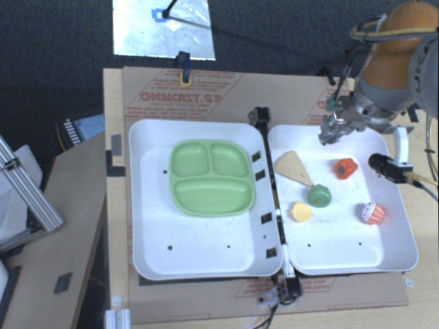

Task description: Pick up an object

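Note:
The right bin (343, 252) holds a tan wedge (293, 167), a green round piece (319, 196), a small yellow piece (301, 212), a red pepper-like piece (345, 168) and a red-and-white cupcake-like piece (372, 213). My gripper (330, 134) hangs over the bin's far edge, above and behind the wedge and the red piece. Nothing shows between its tips.
The left bin (151, 252) carries a green divided plate (211, 177). A black clip row (269, 184) runs between the bins. A foil sheet (163, 18) lies at the back. A black fitting (384, 166) with a cable overhangs the right bin's far right side.

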Robot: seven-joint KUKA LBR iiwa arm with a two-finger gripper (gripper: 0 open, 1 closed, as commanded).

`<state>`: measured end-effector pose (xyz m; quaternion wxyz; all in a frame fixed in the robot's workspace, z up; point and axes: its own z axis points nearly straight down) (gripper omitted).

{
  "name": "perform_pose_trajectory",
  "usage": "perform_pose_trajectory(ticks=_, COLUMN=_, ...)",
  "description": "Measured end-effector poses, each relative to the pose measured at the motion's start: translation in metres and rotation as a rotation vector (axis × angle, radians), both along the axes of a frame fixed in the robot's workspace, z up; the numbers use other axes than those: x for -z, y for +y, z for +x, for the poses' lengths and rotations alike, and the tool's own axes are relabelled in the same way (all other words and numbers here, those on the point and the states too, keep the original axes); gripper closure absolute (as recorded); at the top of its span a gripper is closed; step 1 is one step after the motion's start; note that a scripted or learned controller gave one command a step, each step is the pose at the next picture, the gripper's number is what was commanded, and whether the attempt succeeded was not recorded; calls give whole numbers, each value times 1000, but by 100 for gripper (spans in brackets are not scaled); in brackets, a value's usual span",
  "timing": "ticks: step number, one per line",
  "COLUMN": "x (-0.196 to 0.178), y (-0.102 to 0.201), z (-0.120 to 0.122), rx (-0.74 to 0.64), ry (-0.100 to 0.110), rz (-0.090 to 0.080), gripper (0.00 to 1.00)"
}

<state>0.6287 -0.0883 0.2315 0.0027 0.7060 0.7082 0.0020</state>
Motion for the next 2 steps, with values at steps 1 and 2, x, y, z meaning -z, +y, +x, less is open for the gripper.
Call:
perform_pose_trajectory(ticks=1, x=-45, y=-5, z=3, rx=0, ry=0, rz=0, gripper=100)
perform_pose_trajectory(ticks=2, x=-47, y=44, z=-14, rx=-5, ry=5, rz=2, gripper=100)
